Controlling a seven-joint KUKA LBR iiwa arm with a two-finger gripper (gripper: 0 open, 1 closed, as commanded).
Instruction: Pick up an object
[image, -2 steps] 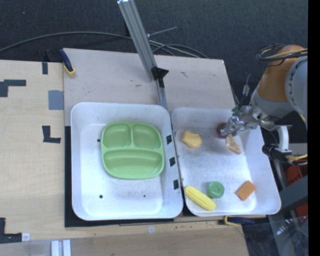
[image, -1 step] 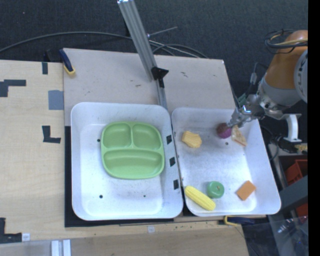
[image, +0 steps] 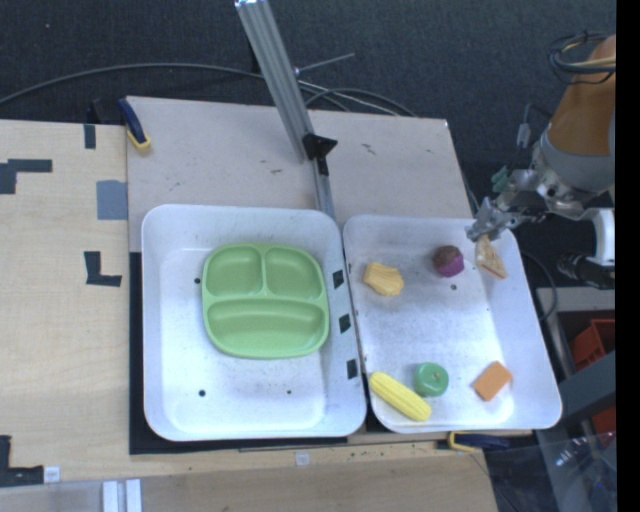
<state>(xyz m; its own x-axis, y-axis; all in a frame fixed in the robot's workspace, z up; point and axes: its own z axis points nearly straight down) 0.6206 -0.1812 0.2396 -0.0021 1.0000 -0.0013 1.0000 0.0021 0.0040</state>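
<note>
While our gripper (image: 487, 228) hangs at the right bin's (image: 520, 330) far rim (whether its jaws are spread, we cannot tell), a tan wedge (image: 490, 260) lies just below them, a purple ball (image: 448, 261) left of that.

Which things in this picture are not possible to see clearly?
- Pincer, camera view: small and blurred; whether it grips anything cannot be told.
- Tan piece by the right bin's rim: too small to identify.
- Arm: cut off by the right edge.
</note>
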